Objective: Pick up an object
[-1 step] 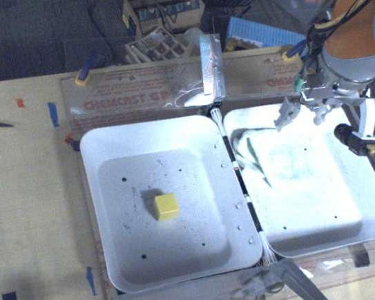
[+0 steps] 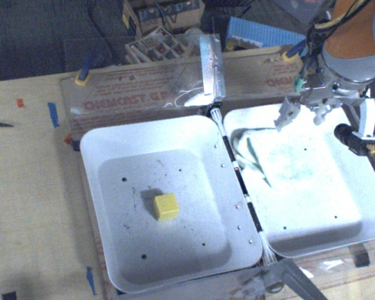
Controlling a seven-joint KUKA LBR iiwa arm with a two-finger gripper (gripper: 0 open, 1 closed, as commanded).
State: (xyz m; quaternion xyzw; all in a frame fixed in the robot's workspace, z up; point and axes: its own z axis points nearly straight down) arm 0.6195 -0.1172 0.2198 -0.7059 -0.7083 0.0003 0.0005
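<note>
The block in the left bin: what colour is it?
Yellow; the block shows plainly in the camera view.

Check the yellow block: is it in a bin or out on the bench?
In. The yellow block lies on the floor of the left bin, near its middle, apart from the walls. The gripper is over the right bin, far from it.

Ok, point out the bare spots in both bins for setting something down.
Left bin: floor bare on all sides of the yellow block at its middle. Right bin: bare from the centre to the near wall; crowded at its far edge, where the gripper hangs.
</note>
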